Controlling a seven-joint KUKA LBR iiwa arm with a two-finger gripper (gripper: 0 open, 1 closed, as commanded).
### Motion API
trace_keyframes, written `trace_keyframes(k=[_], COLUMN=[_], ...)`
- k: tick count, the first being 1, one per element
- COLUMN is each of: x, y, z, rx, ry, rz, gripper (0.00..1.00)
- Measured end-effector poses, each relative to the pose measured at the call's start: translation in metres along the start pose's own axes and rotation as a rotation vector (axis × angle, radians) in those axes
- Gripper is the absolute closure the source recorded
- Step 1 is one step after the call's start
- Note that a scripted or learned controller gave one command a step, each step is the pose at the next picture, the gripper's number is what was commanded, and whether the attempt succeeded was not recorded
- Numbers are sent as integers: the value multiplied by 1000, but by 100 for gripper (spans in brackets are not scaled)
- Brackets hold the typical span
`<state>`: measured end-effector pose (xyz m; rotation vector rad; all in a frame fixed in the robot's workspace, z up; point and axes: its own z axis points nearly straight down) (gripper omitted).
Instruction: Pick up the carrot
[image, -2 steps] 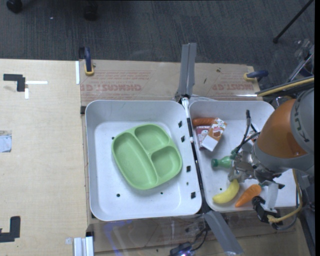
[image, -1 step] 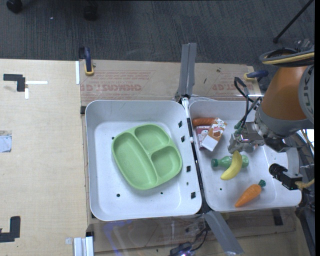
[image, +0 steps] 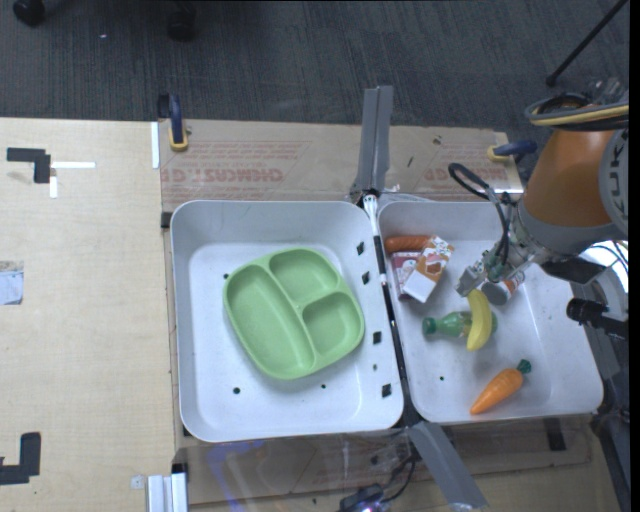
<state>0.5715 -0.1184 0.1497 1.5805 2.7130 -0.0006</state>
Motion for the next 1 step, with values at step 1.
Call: trace_keyframes(k=[1], x=[3], y=[34], z=[-37], rx=[-1], ry=[-1], rz=[-272], gripper=[100])
